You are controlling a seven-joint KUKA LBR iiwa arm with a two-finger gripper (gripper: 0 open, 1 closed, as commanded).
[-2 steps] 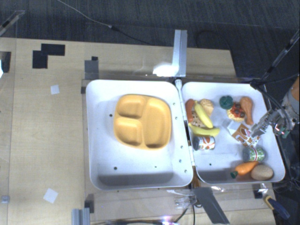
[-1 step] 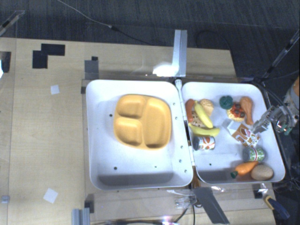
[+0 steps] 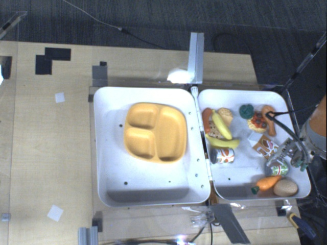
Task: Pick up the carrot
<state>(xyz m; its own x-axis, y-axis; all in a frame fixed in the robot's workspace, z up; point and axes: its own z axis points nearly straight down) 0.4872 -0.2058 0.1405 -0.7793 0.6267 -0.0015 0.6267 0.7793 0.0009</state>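
Okay, my gripper (image 3: 292, 156) is over the right bin (image 3: 240, 188), fingers spread and holding nothing. The carrot (image 3: 266, 183) lies just below-left of me, touching a tan potato-like lump (image 3: 285, 187). Looks like light, stiff, slick plastic. I'd pinch mid-body across the orange, clear of the green stem.

The setting is a robotics laboratory test cell, indicated by a plywood bench (image 3: 46, 152) carrying two shallow white bins (image 3: 102, 137) fixed side by side with metal brackets (image 3: 196, 57), black marker patches (image 3: 51, 59) on the board, loose cabling (image 3: 76, 6) over dark carpet, and toy food items (image 3: 220, 129).
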